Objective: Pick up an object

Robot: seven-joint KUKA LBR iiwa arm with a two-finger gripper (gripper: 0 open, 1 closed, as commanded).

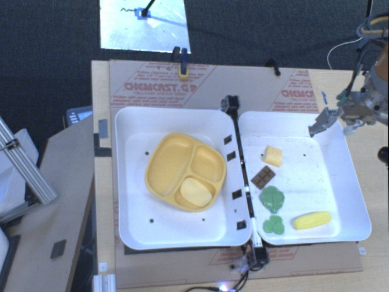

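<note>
The pincer (322, 125), whose grip state I cannot tell, hangs over the right bin's (349, 163) far rim, well apart from the cheese (273, 156), so a descent here would likely strike plastic.

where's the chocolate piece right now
The chocolate piece lies in the right bin, near its left wall, just below the yellow cheese block and above the larger green broccoli.
</note>
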